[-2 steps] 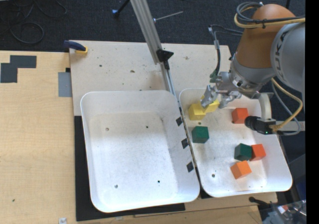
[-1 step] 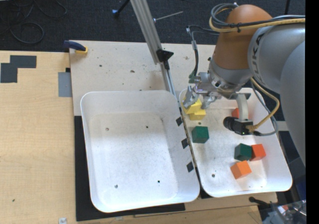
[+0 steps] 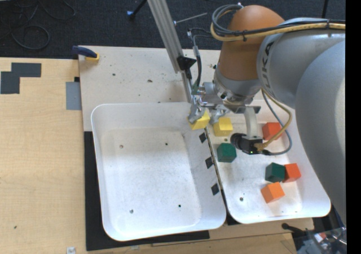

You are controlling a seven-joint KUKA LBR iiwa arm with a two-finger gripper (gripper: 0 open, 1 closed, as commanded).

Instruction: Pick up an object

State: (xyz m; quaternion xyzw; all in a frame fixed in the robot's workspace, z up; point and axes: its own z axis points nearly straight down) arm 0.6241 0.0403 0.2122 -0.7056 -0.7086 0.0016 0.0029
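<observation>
1 yellow block (image 3: pixel 200 122) in pincer (image 3: pixel 201 116)

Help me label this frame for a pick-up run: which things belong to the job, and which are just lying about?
Job:
- tool, over the bins' shared edge
- yellow blocks
- green blocks
- orange blocks
- right bin holding most of them

Lying about:
- left bin
- blue-and-yellow clamp
- slanted aluminium bar

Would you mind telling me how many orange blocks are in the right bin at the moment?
3: one orange block by the gripper, another touching a dark green block, a third nearest the front. The arm may hide more.
</observation>
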